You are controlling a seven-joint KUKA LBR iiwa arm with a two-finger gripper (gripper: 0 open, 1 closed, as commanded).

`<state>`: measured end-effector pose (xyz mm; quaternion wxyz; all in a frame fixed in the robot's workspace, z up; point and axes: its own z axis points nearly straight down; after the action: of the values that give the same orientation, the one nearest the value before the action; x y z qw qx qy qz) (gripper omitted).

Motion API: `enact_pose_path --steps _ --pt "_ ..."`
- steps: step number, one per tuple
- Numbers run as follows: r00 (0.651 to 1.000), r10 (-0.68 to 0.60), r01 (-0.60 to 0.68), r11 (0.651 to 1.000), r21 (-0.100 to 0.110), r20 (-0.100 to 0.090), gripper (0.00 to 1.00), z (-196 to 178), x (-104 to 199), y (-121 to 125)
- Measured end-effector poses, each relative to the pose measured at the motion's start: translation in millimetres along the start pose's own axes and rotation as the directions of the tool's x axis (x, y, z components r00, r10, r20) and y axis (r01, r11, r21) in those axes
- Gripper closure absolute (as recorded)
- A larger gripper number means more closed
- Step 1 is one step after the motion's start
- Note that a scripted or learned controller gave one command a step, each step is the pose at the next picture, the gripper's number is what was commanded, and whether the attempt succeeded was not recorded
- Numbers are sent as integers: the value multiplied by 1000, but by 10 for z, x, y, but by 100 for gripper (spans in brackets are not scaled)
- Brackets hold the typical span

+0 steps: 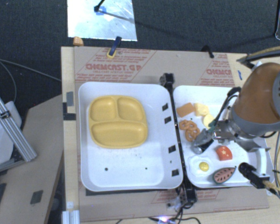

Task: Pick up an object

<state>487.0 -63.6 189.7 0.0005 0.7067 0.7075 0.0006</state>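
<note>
1. Two shallow white bins sit side by side on the desk [130,62], which is covered with brown cardboard printed in red lettering.
2. The left bin [102,171] holds a pale yellow divided plate [117,121] with three compartments, lying flat in the bin's upper half.
3. The right bin [196,93] holds a scatter of small toy food pieces.
4. An orange block [185,109] and a pale yellow chunk [201,109] lie just beside each other near the bin's upper left.
5. Below them lie brown pretzel shapes [189,129], looped and twisted, near the bin's left wall.
6. A red tomato-like piece [224,153] with a pale mark on top rests near the middle of the bin.
7. A fried egg [203,165], white with a yellow yolk, lies toward the lower left of the bin.
8. A brown, oval, ridged piece [223,174] sits just right of the egg, at the bin's front edge.
9. The grey arm with its orange band [259,94] reaches in from the right, over the right bin.
10. The gripper [201,143] hangs low between the pretzels and the egg, just left of the tomato piece; whether it is wide or narrow cannot be told, and nothing can be seen held in it.
</note>
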Motion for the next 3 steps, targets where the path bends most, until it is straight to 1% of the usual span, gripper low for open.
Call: enact_pose_path --steps 1,2,3 --pt "1000 1 -1 1000 2 1 0 1065 -210 61" --pt "1000 0 0 1000 -1 0 100 926 -202 71" --pt "1000 -14 14 1000 -10 -4 100 1 1257 15"
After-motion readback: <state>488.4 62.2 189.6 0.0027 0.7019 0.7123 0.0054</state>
